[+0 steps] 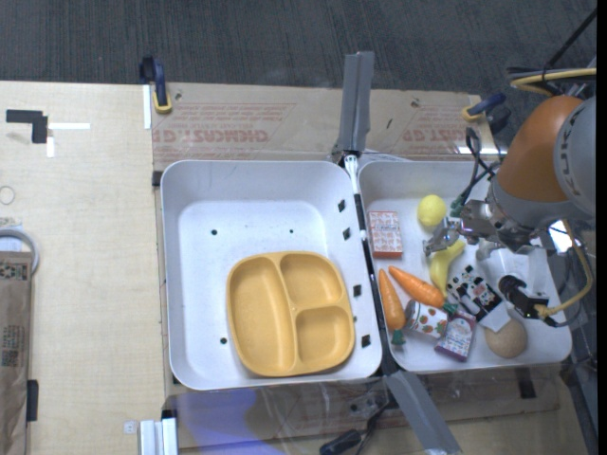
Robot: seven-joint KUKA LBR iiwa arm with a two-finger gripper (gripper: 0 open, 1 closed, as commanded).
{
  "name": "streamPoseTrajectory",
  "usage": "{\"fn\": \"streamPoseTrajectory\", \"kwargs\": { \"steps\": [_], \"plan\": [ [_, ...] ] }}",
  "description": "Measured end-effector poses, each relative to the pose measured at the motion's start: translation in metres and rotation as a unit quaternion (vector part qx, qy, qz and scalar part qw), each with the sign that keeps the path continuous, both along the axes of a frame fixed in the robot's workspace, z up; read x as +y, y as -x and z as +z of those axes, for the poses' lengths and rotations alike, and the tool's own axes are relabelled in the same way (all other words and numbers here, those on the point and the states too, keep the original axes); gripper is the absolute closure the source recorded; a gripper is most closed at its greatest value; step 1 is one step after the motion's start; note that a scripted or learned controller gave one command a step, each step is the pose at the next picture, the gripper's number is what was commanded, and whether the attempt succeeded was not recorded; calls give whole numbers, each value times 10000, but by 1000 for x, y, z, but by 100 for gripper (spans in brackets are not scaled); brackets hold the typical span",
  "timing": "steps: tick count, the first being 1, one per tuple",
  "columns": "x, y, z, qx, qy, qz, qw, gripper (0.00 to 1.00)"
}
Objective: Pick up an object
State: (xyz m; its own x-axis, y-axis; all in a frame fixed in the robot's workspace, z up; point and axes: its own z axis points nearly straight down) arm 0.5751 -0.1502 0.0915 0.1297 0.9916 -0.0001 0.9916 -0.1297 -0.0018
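While over rt bin (560, 349), tool (444, 242) nr banana (442, 265) (yellow).

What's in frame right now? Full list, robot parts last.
bins: 2, white, side by side on the bench
divided plate: 1, yellow, left bin
lemon: 1, yellow, right bin, far side
small carton: 1, red and white, right bin near the divider
carrots: 2, orange, right bin, middle
banana: 1, yellow, right bin, under the wrist
small printed boxes: 2, mixed colours, right bin, near edge
round object: 1, tan, right bin, near right corner
arm: 1, grey with orange band, over right bin
gripper: 1, metal, above the banana
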Motion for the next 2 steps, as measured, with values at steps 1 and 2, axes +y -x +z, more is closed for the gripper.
{"fn": "streamPoseTrajectory", "kwargs": {
  "steps": [1,2],
  "plan": [
    [0,0,9,10,-8,-20,10000,100],
    [33,12,145,2,9,-529,9986,100]
  ]
}}
